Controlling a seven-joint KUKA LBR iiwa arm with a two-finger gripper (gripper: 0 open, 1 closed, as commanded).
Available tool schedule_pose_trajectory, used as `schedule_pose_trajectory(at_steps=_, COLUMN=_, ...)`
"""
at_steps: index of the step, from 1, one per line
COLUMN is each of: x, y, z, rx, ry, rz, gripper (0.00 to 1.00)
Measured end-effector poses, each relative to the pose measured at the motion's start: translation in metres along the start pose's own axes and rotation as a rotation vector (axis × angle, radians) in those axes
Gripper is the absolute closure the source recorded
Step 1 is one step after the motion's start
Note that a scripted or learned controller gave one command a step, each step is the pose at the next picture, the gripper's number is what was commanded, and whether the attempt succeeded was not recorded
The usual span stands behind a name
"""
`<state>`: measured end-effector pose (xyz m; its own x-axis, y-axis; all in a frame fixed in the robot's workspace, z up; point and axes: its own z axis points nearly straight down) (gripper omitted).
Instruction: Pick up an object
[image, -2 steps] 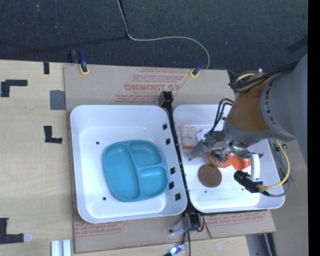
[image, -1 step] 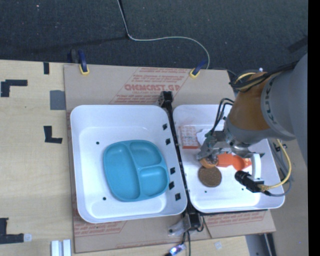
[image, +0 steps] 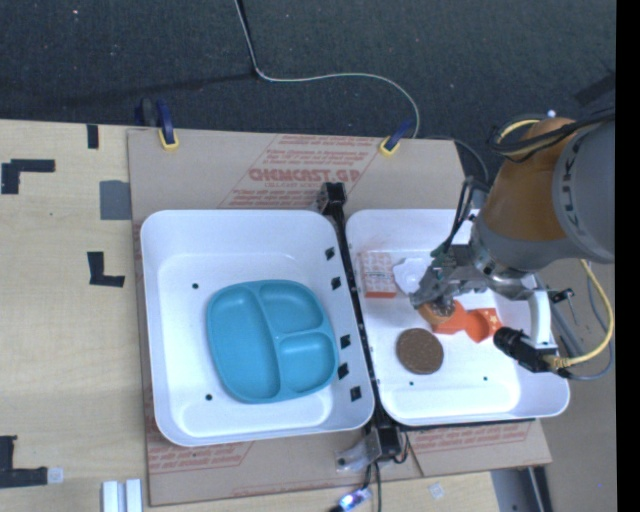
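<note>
1. Camera view: two shallow white bins sit side by side on a brown cardboard sheet (image: 290, 175) printed with red lettering, the left bin (image: 165, 300) and the right bin (image: 540, 400) touching along a black divider between them.
2. The left bin holds a light-blue sectioned plate (image: 270, 338), lying flat near the bin's middle, with one long compartment and two smaller ones.
3. The right bin holds several small things: a white packet with red print (image: 377, 273) near the divider, a round brown disc (image: 420, 352) lying flat toward the front, and an orange object (image: 470, 323) just right of and behind the disc.
4. A pale crumpled item (image: 408, 272) lies between the packet and the arm's tool.
5. The arm (image: 545, 200), grey with an orange band, reaches in from the right over the right bin.
6. The gripper (image: 437, 296) is low in the right bin, right above the left end of the orange object and just behind the brown disc.
7. I cannot tell how the gripper is set, nor whether anything is held: the tool's own body hides its tip from above.
8. Two clamps, one at (image: 165, 130) and one at (image: 397, 137), pin the cardboard's far edge, and a white cable (image: 330, 75) loops across the dark floor behind.
</note>
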<state>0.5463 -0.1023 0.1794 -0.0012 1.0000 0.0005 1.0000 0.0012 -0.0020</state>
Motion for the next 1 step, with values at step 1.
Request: schedule_pose_trajectory(at_steps=1, x=-0.01, y=0.0016, z=-0.0509, rx=0.0, ry=-0.001, rz=0.0, gripper=1.0)
